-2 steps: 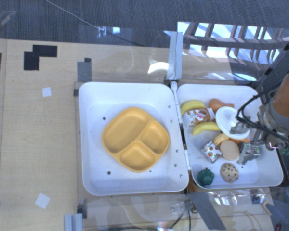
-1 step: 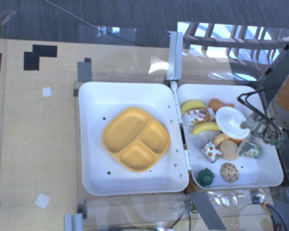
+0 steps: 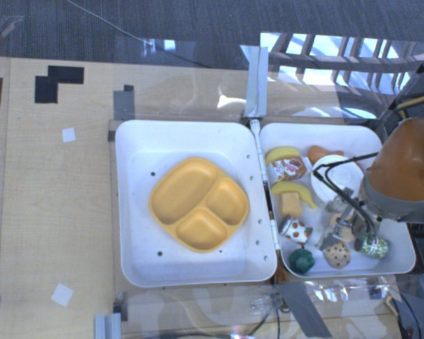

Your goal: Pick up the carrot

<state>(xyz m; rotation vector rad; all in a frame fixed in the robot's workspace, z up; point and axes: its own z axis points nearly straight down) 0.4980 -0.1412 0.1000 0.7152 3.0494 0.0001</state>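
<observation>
Meanwhile, the carrot (image 3: 324, 153) lay at the far edge of the right bin (image 3: 396, 263), just beyond the white plate (image 3: 339, 175). The gripper (image 3: 337, 226) hovered nearer than that plate, above a cookie (image 3: 336, 255); how its fingers stood could not be told.

Bright even light, window glare at top, slightly soft

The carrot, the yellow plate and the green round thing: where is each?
carrot (image 3: 319, 153): camera view, on its visible orange end.
yellow plate (image 3: 199, 203): camera view, on the ridge between its compartments.
green round thing (image 3: 302, 260): camera view, on its top.
</observation>
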